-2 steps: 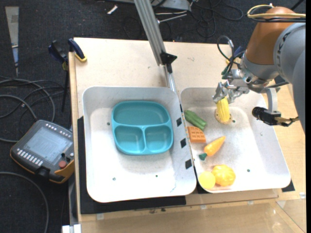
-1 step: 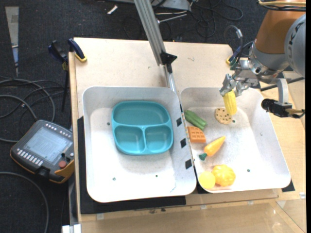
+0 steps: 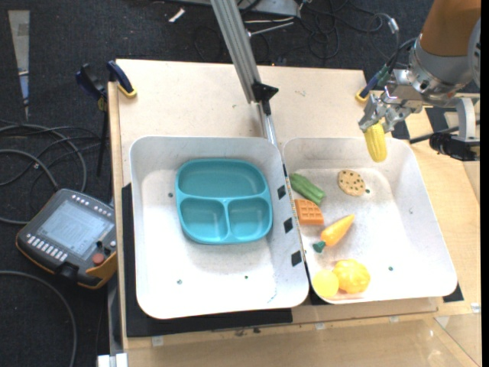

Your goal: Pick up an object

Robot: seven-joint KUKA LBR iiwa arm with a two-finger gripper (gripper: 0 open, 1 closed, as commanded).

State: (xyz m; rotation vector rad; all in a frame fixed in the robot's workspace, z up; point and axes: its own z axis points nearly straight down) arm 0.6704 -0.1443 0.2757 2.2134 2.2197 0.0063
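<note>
Worktop (image 3: 199, 98): pale, lightly speckled board with bare surface along its far edge and down its right edge. A dark mat (image 3: 206, 319) shows beneath the bins at the near-left edge. Two shallow white bins sit directly on it, side by side, rims touching along the middle. Left bin (image 3: 153, 281) spans the near-left part; right bin (image 3: 428, 243) spans the near-right part and its near corner reaches the worktop's near edge. A yellow-and-black clamp (image 3: 121, 79) grips the far-left corner. Another yellow clamp (image 3: 362, 95) sits at the far-right corner.
</note>
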